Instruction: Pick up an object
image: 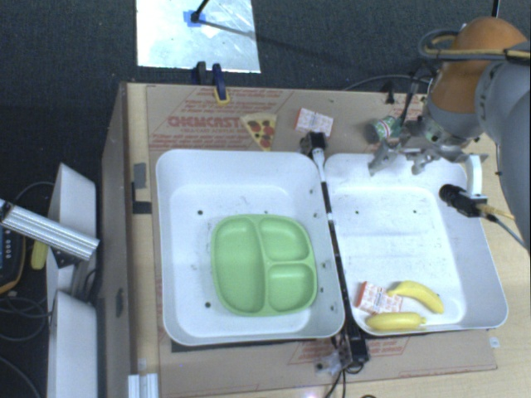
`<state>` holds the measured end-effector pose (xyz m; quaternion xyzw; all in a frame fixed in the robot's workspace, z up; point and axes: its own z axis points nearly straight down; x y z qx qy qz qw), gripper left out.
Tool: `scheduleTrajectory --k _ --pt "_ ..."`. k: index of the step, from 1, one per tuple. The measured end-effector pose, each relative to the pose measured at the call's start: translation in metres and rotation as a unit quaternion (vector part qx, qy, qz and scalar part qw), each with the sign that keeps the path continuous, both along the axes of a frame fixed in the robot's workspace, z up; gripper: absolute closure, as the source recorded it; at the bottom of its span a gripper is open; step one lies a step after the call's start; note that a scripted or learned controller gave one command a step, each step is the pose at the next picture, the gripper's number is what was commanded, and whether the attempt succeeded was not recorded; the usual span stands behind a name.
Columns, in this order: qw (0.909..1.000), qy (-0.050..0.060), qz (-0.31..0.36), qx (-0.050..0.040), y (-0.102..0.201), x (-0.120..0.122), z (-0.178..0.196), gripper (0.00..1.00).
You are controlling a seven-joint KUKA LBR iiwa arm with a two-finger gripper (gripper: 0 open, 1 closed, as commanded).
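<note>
My gripper (398, 161) hangs over the far edge of the right bin (465, 247), its two fingers spread apart and open, with nothing between them. At the near end of that bin lie two yellow bananas, one curved (419, 294) and one straighter (396, 322) at the front wall. A small red-and-white packet (374, 296) rests just left of them. All three lie well in front of the gripper. In the left bin (178, 197) sits a green divided plate (264, 264).
On the bench behind the bins lie a pizza-slice toy (260, 129), a white-and-red card (314, 121) and a small greenish can (383, 128) just behind the gripper. A blue clamp (217, 80) sits at the bench's far edge.
</note>
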<state>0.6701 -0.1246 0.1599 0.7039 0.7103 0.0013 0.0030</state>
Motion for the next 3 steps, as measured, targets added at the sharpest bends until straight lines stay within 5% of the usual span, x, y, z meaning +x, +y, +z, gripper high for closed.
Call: scheduleTrajectory --k 1,2,3 --pt "1.0000 -0.002 0.002 -0.0007 0.000 0.001 0.012 1.00" --pt "1.0000 -0.002 0.002 -0.0008 0.000 0.001 0.011 0.00" --pt "1.0000 -0.004 0.004 -0.0015 0.000 0.002 0.023 1.00"
